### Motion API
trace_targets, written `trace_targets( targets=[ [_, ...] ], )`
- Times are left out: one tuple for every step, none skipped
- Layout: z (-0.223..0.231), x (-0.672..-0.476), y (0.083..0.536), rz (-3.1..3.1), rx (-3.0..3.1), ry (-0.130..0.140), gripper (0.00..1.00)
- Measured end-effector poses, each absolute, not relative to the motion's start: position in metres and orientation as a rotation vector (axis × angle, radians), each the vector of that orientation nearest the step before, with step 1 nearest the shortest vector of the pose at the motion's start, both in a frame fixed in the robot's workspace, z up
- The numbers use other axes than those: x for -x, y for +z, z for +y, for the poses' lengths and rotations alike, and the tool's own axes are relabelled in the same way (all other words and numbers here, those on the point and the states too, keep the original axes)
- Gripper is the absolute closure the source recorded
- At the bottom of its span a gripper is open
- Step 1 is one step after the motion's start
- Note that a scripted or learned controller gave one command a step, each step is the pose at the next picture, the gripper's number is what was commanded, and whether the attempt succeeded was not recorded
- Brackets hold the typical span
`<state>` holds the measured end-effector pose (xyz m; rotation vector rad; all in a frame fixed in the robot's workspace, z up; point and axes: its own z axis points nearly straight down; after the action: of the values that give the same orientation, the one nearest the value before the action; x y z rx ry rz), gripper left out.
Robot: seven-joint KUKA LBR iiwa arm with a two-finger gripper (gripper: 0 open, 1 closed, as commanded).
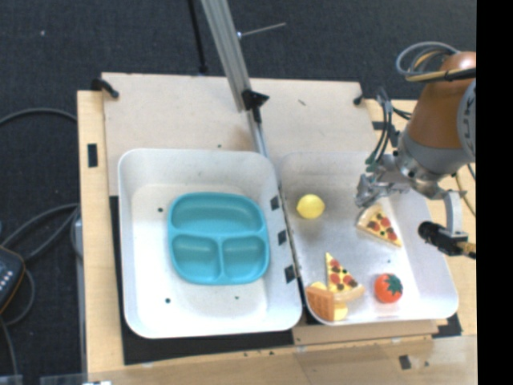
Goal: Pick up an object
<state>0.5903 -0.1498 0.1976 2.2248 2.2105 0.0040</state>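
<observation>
On the left half of the worktop (96, 215) sits the first white bin (140, 183), a shallow tray with rounded corners. Lying flat in its middle is a teal divided plate (217, 237) with one long compartment along the top and two smaller ones below; nothing rests in any of them. A few dark specks dot the bin floor around the plate.

A slanted metal bar (224, 38) comes down from the top of the frame and ends near the seam where the two bins meet.

The right bin (425, 287) holds the toy food. Nearest the seam, in its upper left part, is a yellow ball (311, 207), standing apart from the rest. Lower down, close to the bottom edge, a pizza slice (341, 275) lies touching a tan wedge-shaped block (329, 303), which sits at the bin's lower left corner. Just right of those, a red tomato (389, 288) with a green top rests on its own. Higher up, in the middle right of the bin, a second pizza slice (380, 226) lies flat with its crust toward the upper right.

The gripper (377, 189) hangs directly over the upper edge of that second slice, at the end of the grey and orange arm (437, 127) reaching in from the right of the frame. From here I cannot tell how far apart its fingers are, nor whether they have hold of anything.
</observation>
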Motion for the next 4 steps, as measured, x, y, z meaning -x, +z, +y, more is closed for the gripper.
trace_targets(
  targets=[
    [-0.155, -0.59, 0.242, 2.215, -2.22, 0.004, 1.0],
    [-0.098, -0.581, 0.235, 2.228, -2.214, 0.001, 1.0],
    [-0.05, -0.565, 0.247, 2.23, -2.213, 0.004, 1.0],
    [-0.004, -0.552, 0.236, 2.229, -2.214, 0.001, 1.0]
  ],
)
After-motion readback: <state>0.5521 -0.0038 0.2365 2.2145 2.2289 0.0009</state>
